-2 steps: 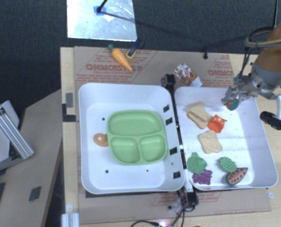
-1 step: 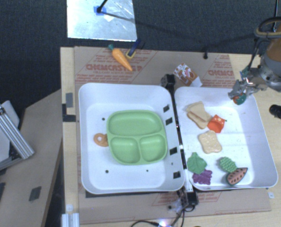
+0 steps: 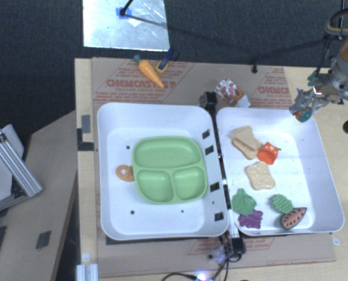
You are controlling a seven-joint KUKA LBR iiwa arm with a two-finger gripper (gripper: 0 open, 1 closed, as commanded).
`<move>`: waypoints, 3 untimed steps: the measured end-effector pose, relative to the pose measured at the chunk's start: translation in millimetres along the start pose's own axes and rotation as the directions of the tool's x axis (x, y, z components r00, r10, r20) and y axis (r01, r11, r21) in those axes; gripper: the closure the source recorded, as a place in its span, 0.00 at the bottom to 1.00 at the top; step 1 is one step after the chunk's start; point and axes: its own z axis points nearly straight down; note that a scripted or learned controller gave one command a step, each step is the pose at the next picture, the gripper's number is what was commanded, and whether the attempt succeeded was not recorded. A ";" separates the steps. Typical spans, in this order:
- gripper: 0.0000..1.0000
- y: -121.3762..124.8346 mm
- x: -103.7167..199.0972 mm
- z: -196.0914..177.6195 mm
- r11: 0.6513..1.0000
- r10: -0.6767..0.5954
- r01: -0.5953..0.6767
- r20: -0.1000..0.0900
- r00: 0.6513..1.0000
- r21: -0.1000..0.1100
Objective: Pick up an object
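White moulded plastic forms both shallow bins. The gripper [image 3: 303,111] hangs over the right bin [image 3: 325,174] at its upper right corner, at about one o'clock from the bin's centre. A small rounded teal piece [image 3: 304,116] sits at the finger ends; whether it is a held object or part of the gripper cannot be told, nor whether the fingers are spread or closed.

Toy foods lie on the right bin floor, all at about seven to eight o'clock from the gripper. Nearest are a tan bread slice [image 3: 245,141], flat and smooth, and a glossy orange-red piece [image 3: 268,153] just beside it at its four o'clock. Below them lies a pale speckled cracker [image 3: 259,176]. Along the bin's lower edge sit a flat green leaf [image 3: 243,202], a knobbly purple grape bunch [image 3: 251,219], a bumpy green oval [image 3: 282,203] and a watermelon wedge [image 3: 293,218], well apart from the gripper.

In the left bin [image 3: 112,122] rests a smooth green divided plate [image 3: 168,168] with three compartments; a tan pretzel ring [image 3: 125,172] lies at its nine o'clock. On the cardboard beyond the bins lie an orange carrot [image 3: 150,73] and a small printed packet [image 3: 229,91].
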 end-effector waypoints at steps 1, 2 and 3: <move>1.00 2.0 45.1 5.8 1.000 -0.004 0.004 -0.002 1.000 0.003; 1.00 -6.7 101.0 7.6 1.000 -0.005 0.005 -0.003 1.000 0.004; 1.00 -9.7 157.6 13.9 1.000 -0.005 0.005 -0.003 1.000 0.005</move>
